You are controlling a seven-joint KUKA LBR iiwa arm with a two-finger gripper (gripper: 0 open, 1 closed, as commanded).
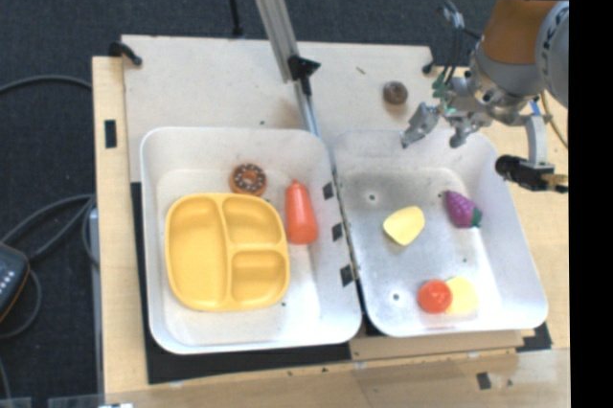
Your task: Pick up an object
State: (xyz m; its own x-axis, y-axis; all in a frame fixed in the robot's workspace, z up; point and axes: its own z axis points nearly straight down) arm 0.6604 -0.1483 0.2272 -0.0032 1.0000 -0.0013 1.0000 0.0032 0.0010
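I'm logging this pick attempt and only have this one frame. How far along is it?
Done: nothing looks picked yet. The purple grapes, yellow piece and red ball all lie on the floor of the right bin.
In hand: the gripper hangs open over that bin's far edge with nothing between its fingers.
Left: choosing an object, descending, closing and lifting.

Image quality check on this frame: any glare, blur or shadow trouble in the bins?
Camera view: soft overall, even lighting. Right bin floor shows a dull grey sheen, no blown glare. Gripper fingers look slightly smeared. Yellow tray and purple toy cast only faint shadows.
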